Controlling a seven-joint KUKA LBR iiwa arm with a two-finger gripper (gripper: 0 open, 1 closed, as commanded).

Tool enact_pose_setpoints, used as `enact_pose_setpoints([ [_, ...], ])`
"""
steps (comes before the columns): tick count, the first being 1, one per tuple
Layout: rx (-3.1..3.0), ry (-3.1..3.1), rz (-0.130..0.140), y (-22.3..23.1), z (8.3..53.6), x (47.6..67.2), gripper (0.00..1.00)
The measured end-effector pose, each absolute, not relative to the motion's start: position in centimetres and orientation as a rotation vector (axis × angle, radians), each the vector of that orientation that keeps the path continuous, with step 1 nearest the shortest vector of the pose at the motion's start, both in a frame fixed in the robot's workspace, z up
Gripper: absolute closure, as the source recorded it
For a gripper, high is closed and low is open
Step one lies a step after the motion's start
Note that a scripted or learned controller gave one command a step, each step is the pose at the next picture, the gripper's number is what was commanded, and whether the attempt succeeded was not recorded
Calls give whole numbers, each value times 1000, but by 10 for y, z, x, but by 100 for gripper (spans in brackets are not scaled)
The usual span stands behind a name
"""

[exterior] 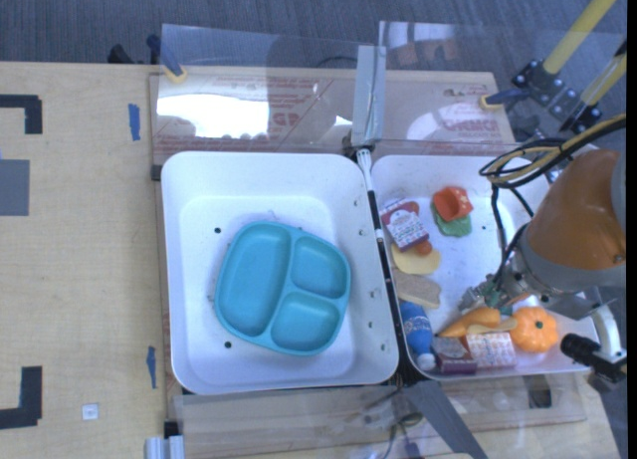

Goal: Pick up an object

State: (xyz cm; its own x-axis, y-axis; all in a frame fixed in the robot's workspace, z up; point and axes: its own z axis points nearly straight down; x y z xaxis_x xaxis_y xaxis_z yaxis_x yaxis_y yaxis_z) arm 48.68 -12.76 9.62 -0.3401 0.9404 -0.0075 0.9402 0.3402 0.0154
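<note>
Closest to us in the right bin [468, 173] is a little pile of toy food. There is a round orange toy pumpkin [535, 332], a small red-and-white packet [488, 347], an orange carrot-like piece [466, 321] and a blue bottle [415, 333]. The gripper [490, 295] hangs right over this pile, just beside the carrot-like piece. I can't tell if it is pinching or let go, because the big arm [582, 228] hides it. Nothing looks lifted.

The pumpkin is likely light, hard and slippery, so it could roll away. It should be taken by its round sides. The packet is flat and hard to pinch.

A bit farther are a tan slice [418, 291], a yellow slice [416, 260], a red packet [404, 223] and a red and green toy [453, 210].

The left bin [199, 188] holds a blue tray with three parts [283, 286].

The pile is jumbled, so where one toy ends is hard to see.
</note>
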Motion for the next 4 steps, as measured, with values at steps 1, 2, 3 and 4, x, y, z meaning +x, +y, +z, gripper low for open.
enact_pose_setpoints([
  [1, 1942, 2470, 4, -16, 184, 533, 100],
  [2, 1945, 2470, -4, -18, 190, 534, 100],
  [3, 1635, 2681, -1, -30, 239, 633, 100],
  [4, 1630, 2681, -4, -29, 247, 635, 100],
])
